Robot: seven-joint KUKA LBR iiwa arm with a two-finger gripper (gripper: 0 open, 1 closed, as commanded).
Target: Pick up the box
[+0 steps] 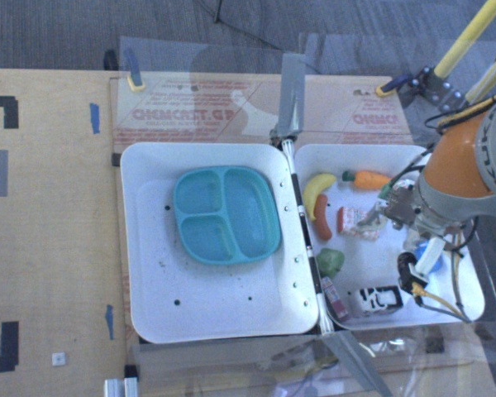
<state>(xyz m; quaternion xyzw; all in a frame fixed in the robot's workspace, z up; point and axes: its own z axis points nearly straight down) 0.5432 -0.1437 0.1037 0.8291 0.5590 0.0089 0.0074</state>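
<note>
Right bin (471, 304): the box (380, 298), black with white print, lies flat on the floor near the front wall, towards the bin's middle. Its long axis runs roughly left-right in the camera view, along the front wall, with the right end tipped slightly up-frame. I cannot tell which end is its top. Nothing touches it. A dark pink bar (335, 299) lies just to its left along the divider wall, long axis roughly front to back.

The arm (459, 168) comes in from the right over the bin's right half, the orange band above the wrist. The tool (394, 208) sits left of the wrist, mid-bin, well up-frame of the box and apart from it. Tool state: cannot tell, open or closed is not resolvable here. The tool is just beside a crumpled clear wrapper (365, 224); contact is uncertain. Cables hang from the wrist down to the right of the box.

Other contents of the right bin:
- banana (316, 192)
- carrot (369, 179)
- red sausage (322, 222)
- small red-white pack (345, 219)
- green lump (331, 260)

Left bin (149, 304): a teal divided plate (227, 215) lies flat, up-frame of centre.

Both bins sit on the desk (41, 246).
</note>
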